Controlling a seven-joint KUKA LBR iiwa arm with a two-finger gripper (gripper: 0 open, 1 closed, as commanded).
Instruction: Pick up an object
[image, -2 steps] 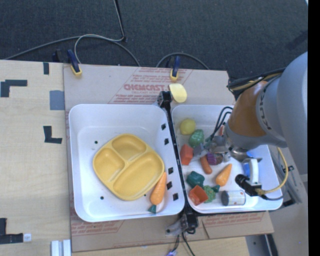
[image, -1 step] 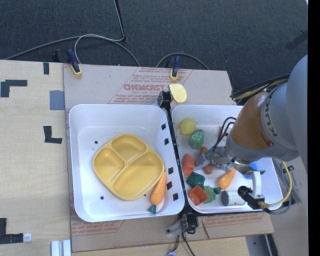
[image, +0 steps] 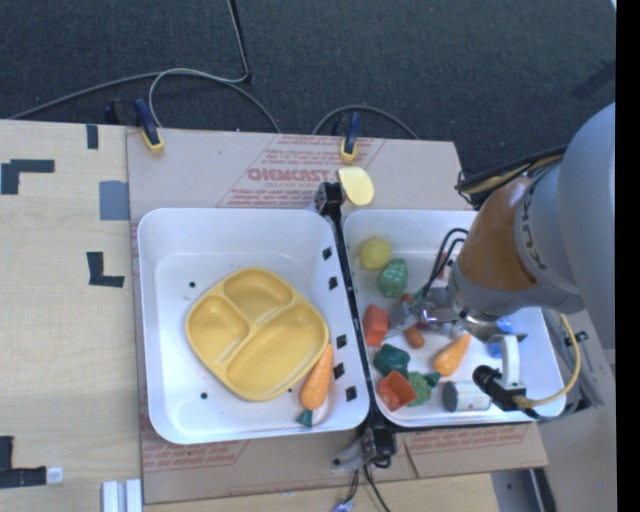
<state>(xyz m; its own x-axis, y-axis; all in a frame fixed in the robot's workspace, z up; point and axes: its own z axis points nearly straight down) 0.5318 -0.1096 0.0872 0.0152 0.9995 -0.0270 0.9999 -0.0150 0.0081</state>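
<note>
Broadly, the counter (image: 60, 330) carries a cardboard sheet (image: 290, 170) printed with red lettering that reads "CHEMCAST", with smaller red lines under it too small to read. Two clamps (image: 150, 128) with yellow tips pin the sheet's far edge. On it sit two white bins side by side, touching along a black divider.

The grey arm (image: 580, 230) with its orange band comes in from the right and covers much of the right bin (image: 440, 218), leaving little open room there. The left bin (image: 160, 300) has bare floor along its far and left walls.

A yellow divided plate (image: 255, 330) lies in the middle of the left bin, and an orange carrot (image: 317, 380) with a green top rests against its near right edge, close to the divider.

The claw (image: 430, 315) hangs low in the right bin among small toy foods; I cannot tell how it stands. Beside it lie a yellow ball (image: 375, 252), a green lumpy vegetable (image: 393, 275), an orange-red piece (image: 375, 324), a second small carrot (image: 452, 354), a green pepper (image: 392, 356) and a red piece (image: 395, 390), all crowded toward the near left corner. A yellow disc (image: 356, 185) sits outside, beyond the bins' far rim.
</note>
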